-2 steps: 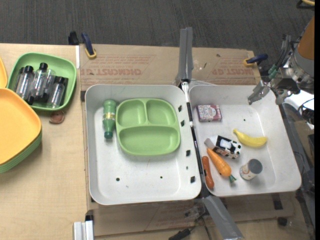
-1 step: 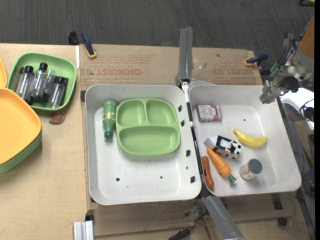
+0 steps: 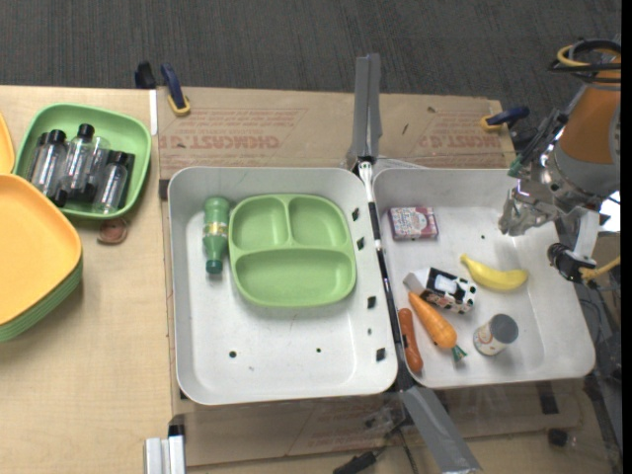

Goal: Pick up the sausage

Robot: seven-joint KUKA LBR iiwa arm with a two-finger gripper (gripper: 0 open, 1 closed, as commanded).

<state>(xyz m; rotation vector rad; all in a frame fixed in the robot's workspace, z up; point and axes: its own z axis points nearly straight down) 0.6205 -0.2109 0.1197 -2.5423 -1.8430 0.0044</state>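
The sausage (image 3: 410, 342) is a thin reddish-brown stick lying along the left wall of the right bin (image 3: 563, 358), near its front corner. An orange carrot (image 3: 434, 321) lies right beside it. My gripper (image 3: 517, 220) hangs over the far right part of that bin, well away from the sausage, beyond the banana (image 3: 494, 275). Nothing shows in its grasp.
The right bin also holds a pink box (image 3: 413, 223), a black-and-white cow toy (image 3: 450, 289) and a small can (image 3: 497, 334). The left bin (image 3: 197, 363) holds a green divided plate (image 3: 292, 250) and a green bottle (image 3: 214, 233). Orange plates (image 3: 35, 265) and a green tray of bottles (image 3: 84, 161) sit on the bench at left.
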